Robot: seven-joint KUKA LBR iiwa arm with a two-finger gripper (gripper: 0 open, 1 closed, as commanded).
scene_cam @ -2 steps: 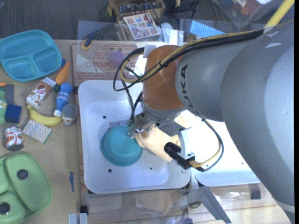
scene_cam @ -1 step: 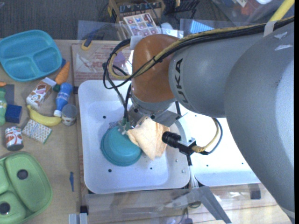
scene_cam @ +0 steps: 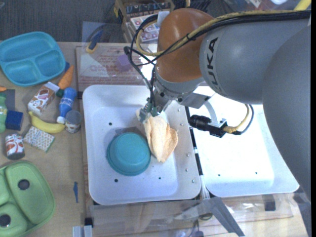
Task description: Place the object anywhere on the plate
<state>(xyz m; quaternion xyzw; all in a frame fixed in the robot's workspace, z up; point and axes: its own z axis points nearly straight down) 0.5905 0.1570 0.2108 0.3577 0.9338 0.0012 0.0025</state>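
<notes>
Cloth (scene_cam: 160, 137), pale peach and limp, lies crumpled in the left bin (scene_cam: 98, 112), its left edge touching or just beside the teal plate (scene_cam: 129, 154). Its top end is drawn up to a peak under the gripper (scene_cam: 150, 110), and the fingertips look pinched on that peak. Judged: fingers nearly closed with a fold of fabric between them, though the wrist hides much of it, so the hold could be thin.

Step in hand, as I read it: lift and carry the cloth over the plate, then let go.
- Lift straight up until the hanging tail is off the bin floor; a dragged tail could shove the plate.
- Move is short, toward lower left in view. Centre the drop over the plate, since the cloth is longer than the plate is wide and will spill over the rim if released off-centre.
- Lower before opening, so the fabric piles up rather than sliding off.
- Risk: a pinch on one fold may slip mid-lift.

Materials and shapes:
- Cloth: soft, matte, creased, elongated bundle; no fixed form, will drape.
- Plate: round, smooth teal plastic with a raised rim, shallow; probably light and easy to skid.
- Bin: white, glossy, rounded corners, a few small dark holes in the floor.
- Right bin (scene_cam: 247, 177): same make, brightly lit.
- Arm: grey casing, orange band (scene_cam: 182, 43), black and yellow cable (scene_cam: 232, 127) looping beside the wrist.
</notes>
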